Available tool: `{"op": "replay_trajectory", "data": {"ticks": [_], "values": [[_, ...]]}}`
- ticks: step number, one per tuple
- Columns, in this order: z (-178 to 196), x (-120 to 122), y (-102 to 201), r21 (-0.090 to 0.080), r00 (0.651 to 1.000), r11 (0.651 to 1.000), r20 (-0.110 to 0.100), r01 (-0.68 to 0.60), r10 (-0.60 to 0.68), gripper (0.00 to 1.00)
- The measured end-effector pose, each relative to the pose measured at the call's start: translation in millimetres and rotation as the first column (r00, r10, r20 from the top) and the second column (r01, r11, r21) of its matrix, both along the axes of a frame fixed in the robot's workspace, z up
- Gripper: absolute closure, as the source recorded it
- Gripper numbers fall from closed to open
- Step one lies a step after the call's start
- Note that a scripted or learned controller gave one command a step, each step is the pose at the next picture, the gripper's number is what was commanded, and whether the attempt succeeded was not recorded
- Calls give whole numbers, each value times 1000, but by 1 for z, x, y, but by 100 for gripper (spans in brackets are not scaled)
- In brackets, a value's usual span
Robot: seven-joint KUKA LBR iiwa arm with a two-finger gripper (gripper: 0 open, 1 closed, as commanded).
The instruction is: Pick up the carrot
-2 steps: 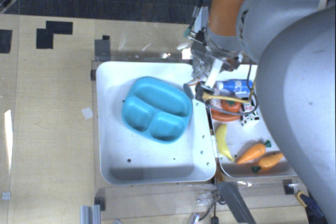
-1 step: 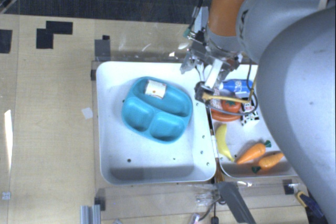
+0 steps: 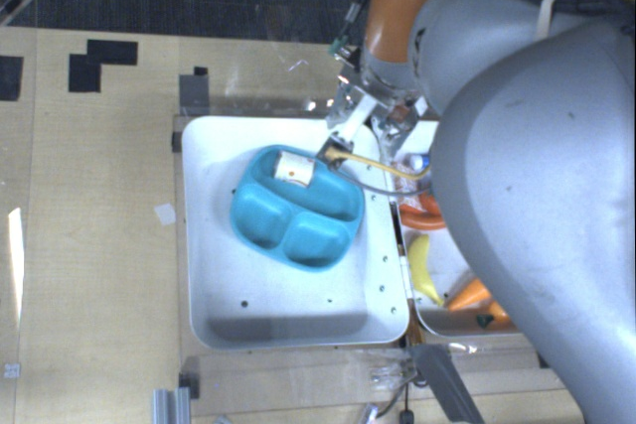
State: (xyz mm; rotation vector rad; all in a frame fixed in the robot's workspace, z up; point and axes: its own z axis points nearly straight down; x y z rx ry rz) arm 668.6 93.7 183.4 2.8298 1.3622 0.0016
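Carrot (image 3: pixel 475 297) pick: gripper (image 3: pixel 390 126) sits over the far edge where the two bins meet; can't tell if it's open or closed, and nothing visibly held. Just beside it in the left bin (image 3: pixel 214 298): blue divided plate (image 3: pixel 260 213) with a small white item (image 3: pixel 294 169) in its far compartment. Target is in the right bin (image 3: pixel 419 315), near corner, so toward the camera and rightward from the gripper. Banana (image 3: pixel 421 265) lies between them, close beside the carrot. Carrot is half hidden under the arm (image 3: pixel 527 164), so its long axis is unclear. Arm reaches in from the right, wrist angled down-left, orange band (image 3: pixel 397 5) above it.
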Motion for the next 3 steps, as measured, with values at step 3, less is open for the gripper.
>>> {"op": "replay_trajectory", "data": {"ticks": [3], "values": [[28, -81, -121, 1, 896, 896, -2, 444, -444, 0]]}}
